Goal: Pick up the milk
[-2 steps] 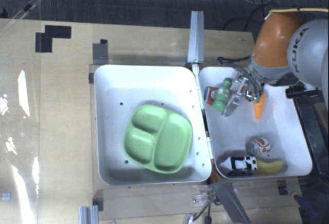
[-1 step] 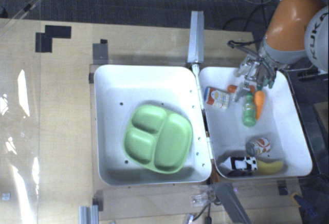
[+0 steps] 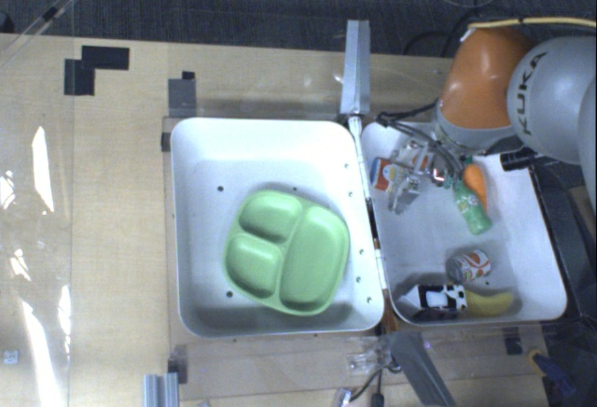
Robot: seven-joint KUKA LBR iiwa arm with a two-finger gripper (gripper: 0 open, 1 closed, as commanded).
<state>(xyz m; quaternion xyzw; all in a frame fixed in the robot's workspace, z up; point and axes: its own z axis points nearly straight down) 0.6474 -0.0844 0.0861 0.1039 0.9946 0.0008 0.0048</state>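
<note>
The milk [image 3: 381, 174], a small white carton with red and blue print, lies at the upper left of the right bin [image 3: 550, 288], close to the wall between the bins. My gripper [image 3: 406, 194] hangs just to the carton's right, low over the bin floor. Its two silvery fingers [image 3: 396, 201] stand slightly apart, open, with nothing between them. The carton is beside the fingers, not between them. The grey arm with its orange band [image 3: 485, 78] reaches in from the upper right.
The right bin also holds a green bottle [image 3: 472, 206], an orange carrot [image 3: 475, 179], a round speckled object [image 3: 469, 265], a black-and-white object [image 3: 440, 297] and a banana [image 3: 490, 302]. A green divided plate [image 3: 287, 251] lies in the left bin [image 3: 201, 153].
</note>
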